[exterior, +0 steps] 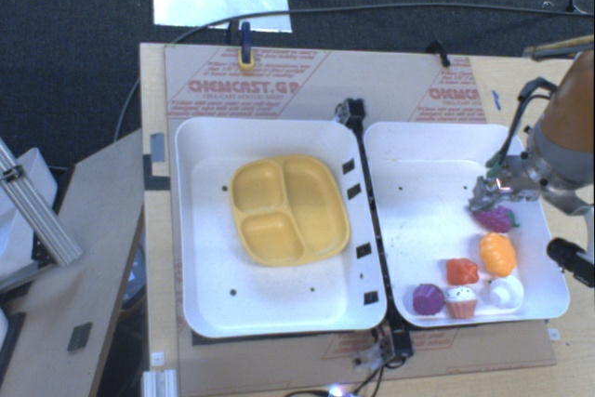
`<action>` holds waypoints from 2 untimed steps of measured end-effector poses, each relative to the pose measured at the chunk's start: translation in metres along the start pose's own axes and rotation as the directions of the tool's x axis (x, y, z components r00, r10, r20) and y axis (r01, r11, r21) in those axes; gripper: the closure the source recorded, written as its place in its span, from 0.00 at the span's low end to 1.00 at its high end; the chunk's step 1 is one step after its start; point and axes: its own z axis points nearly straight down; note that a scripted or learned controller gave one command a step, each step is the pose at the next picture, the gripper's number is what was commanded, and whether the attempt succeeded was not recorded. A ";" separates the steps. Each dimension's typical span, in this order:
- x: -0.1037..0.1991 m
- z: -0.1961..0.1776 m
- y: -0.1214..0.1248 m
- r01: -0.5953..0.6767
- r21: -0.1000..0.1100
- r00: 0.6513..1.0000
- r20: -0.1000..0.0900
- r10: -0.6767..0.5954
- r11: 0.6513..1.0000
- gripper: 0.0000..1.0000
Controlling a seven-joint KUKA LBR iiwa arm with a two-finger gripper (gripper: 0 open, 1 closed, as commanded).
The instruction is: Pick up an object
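The purple grape bunch (495, 218) lies in the right bin (418, 153), toward its 3 o'clock side, and the gripper (488, 193) sits just above it at its 11 o'clock, touching or nearly so. Whether the fingers are apart or together cannot be told; the metal tip is too small and blurred. Nothing shows clamped between them.

The bunch looks like a light toy of plastic or rubber: bumpy, probably a little yielding, and not fragile. Its lumps should give the fingers purchase, so a pinch across the narrow middle seems the best hold; a grip at the end would likely let it roll out.

At the bunch's 6 o'clock, close by, sits an orange pumpkin (497, 254), smooth and round, likely slippery. Further toward the bin's 6 o'clock edge lie a red piece (462, 271), a white piece (505, 292), a small cupcake (461, 300) and a purple ball (428, 298), clustered together. The left bin (209, 293) holds a yellow divided plate (288, 209). Both bins rest on the bench (316, 74).
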 end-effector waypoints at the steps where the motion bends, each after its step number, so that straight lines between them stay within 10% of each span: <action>1: 0.062 -0.005 0.010 0.006 0.002 1.000 -0.002 -0.006 1.000 1.00; 2: 0.126 -0.002 0.012 0.007 0.003 1.000 -0.004 -0.007 1.000 1.00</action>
